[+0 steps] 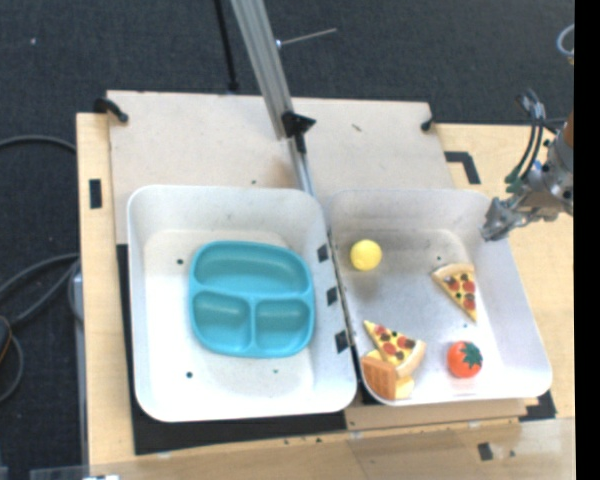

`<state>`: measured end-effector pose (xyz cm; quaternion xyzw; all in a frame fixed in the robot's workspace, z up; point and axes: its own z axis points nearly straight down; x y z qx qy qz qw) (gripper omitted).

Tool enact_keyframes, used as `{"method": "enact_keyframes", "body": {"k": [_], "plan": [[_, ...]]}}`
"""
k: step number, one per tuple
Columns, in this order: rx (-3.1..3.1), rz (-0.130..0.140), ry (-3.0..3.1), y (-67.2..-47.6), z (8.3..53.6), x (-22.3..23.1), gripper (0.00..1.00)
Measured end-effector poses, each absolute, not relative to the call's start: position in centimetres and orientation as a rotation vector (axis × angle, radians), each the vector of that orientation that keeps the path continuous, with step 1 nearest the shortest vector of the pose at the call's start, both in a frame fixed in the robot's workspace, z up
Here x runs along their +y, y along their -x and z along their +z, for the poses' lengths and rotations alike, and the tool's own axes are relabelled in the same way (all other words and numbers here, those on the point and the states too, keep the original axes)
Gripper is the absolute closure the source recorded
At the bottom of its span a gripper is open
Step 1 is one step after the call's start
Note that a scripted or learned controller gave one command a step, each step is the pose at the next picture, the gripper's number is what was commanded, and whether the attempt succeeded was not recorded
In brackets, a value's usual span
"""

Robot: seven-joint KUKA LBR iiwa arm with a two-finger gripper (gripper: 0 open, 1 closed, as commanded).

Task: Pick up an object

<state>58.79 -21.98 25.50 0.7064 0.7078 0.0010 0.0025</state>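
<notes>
We see the end effector [495,223] hanging over the upper right rim of the right bin [525,298], with nothing beneath it yet; we cannot tell how it is set, as it is small and partly cut off at the frame edge. The things we could pick all lie in that bin: a yellow ball [366,255] near the upper left, a pizza slice [458,288] closest to the arm, a second pizza slice [393,346] resting against a block of bread [383,376] at the lower left, and a tomato [464,359] at the lower right. We judge them to be light, stiff toy food. The ball and tomato look smooth and round, so they may roll or squirt out; we would take them across the middle. The flat slice offers little height, so its thick crust edge seems best. The left bin [160,218] holds a blue divided tray [250,298].
</notes>
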Motion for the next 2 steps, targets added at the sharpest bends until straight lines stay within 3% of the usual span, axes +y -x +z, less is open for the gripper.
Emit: {"method": "enact_keyframes", "body": {"k": [1, 2], "plan": [[2.228, 0.004, -2.212, -60.6, 26.1, -16.3, 1.0], [2.227, 0.001, -2.215, -61.0, 25.4, -11.8, 1.0]]}}
